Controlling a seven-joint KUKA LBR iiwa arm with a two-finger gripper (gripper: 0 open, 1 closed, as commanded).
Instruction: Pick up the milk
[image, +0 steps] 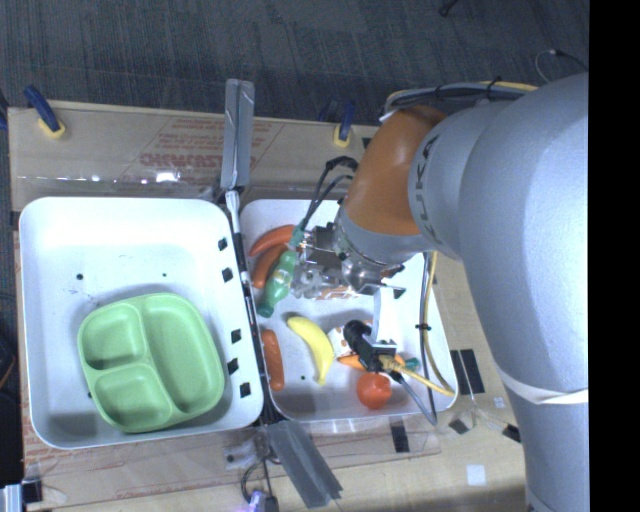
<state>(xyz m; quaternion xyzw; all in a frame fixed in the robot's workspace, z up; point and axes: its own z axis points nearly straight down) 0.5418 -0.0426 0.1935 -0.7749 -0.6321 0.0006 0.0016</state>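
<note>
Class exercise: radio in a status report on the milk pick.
Gripper low in right bin, fingers hidden. Milk unidentifiable. Green bottle, banana, tomato crowd nearby.

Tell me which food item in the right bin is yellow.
The banana, curved, mid-bin. The others differ: tomato is red, bottle is green, sausage is orange-red.

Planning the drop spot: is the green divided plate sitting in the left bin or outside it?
In. The green divided plate lies flat inside the left bin, near its front.
</note>
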